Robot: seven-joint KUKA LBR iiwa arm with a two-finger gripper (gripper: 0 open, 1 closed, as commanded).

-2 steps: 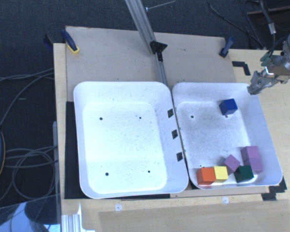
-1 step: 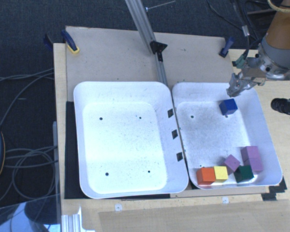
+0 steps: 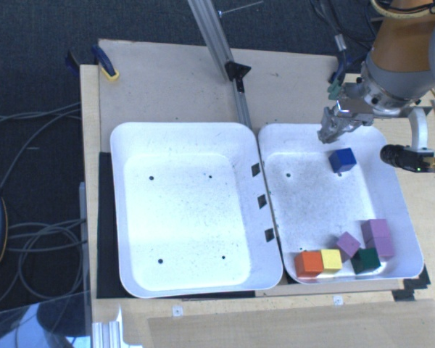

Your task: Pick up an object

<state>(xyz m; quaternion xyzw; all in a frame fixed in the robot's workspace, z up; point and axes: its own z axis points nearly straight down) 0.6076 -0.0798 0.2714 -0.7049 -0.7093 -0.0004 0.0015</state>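
A blue cube [image 3: 342, 159] lies in the right bin [image 3: 304, 194], near its far edge. My gripper [image 3: 333, 130] hangs just above and slightly left of the cube, over the bin's far rim, with a small gap between them. At the bin's near right corner sit an orange cube [image 3: 309, 263], a yellow cube [image 3: 331, 259], a small purple cube [image 3: 348, 243], a green block [image 3: 365, 260] and a taller lilac block [image 3: 379, 236], packed closely together.
The left bin [image 3: 181, 209] stands beside the right one, with black clips [image 3: 261, 200] along the shared rim. A slanted metal bar [image 3: 216, 38] crosses the bench's far side. A yellow-and-blue clamp [image 3: 106, 63] sits at the far left corner.
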